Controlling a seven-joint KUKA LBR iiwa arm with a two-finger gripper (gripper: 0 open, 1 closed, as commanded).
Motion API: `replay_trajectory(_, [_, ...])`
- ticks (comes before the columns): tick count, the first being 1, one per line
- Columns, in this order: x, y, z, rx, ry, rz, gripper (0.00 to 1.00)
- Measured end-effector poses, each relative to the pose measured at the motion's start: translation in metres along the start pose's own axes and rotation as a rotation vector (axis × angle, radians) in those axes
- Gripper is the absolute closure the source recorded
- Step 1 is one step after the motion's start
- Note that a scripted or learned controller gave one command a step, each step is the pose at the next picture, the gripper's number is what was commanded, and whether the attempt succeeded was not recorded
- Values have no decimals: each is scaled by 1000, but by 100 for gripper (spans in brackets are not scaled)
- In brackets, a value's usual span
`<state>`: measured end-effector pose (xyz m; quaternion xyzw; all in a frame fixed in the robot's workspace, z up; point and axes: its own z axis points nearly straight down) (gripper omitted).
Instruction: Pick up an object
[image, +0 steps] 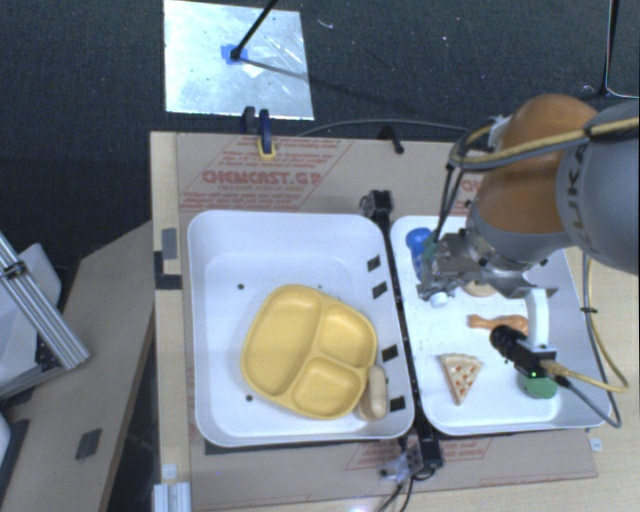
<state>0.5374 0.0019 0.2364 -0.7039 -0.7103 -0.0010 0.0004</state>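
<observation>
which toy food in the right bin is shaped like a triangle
The pizza slice, near the right bin's front edge. The drumstick beside it is long and rounded.

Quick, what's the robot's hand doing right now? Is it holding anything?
Gripper: low over the right bin, near the blue object. Open or shut cannot be told, and nothing is visibly held.

"CHEMCAST GP" on cardboard sheet (265, 170)
</observation>
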Motion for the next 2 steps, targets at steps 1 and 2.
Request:
replay_trajectory(1, [57, -9, -7, -1, 1, -2, 100])
replay_trajectory(2, [107, -8, -7, 0, 1, -1, 100])
